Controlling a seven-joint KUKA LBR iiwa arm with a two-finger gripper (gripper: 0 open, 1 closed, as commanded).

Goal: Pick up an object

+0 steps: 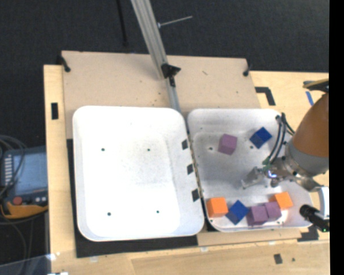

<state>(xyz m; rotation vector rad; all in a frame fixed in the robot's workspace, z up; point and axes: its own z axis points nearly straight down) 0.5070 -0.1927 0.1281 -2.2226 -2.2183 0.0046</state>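
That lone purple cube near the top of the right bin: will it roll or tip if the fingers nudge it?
The purple cube has flat faces, so it would likely slide, not roll. It looks squat, so tipping seems unlikely. It stands apart from the blue cube, so a nudge probably moves it alone.

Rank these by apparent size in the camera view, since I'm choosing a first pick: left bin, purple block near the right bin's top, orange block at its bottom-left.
1. Left bin, by far largest.
2. Purple block and orange block: alike, unranked.
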